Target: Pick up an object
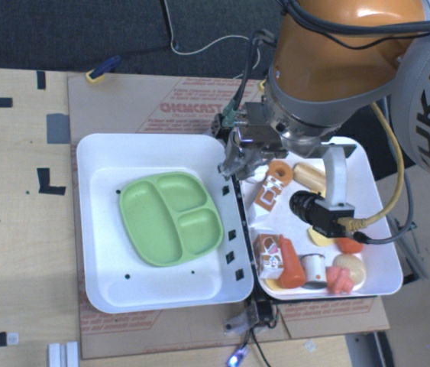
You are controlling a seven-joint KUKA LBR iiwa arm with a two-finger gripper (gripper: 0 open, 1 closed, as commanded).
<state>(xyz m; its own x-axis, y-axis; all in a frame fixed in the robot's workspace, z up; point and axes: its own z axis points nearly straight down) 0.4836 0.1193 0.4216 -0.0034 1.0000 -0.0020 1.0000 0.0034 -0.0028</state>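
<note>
My gripper [235,159] hangs low over the left edge of the right bin [376,205], just above the divider between the two bins. An orange-and-white carton [269,190] lies right beside it, and I see nothing held. Further toy foods lie in that bin: a tan roll [310,176], a red-and-white packet [272,255], a red piece [291,270], a small can [314,267] and a pink-and-beige piece [344,274]. The arm's large orange-and-grey body hides the bin's far side.
A green divided plate [170,219] lies in the left bin [92,205]. A black cylindrical fitting with a yellow cable [318,211] from the arm hangs over the right bin's middle. A yellow slice [319,238] and a red piece [350,245] lie under it.
</note>
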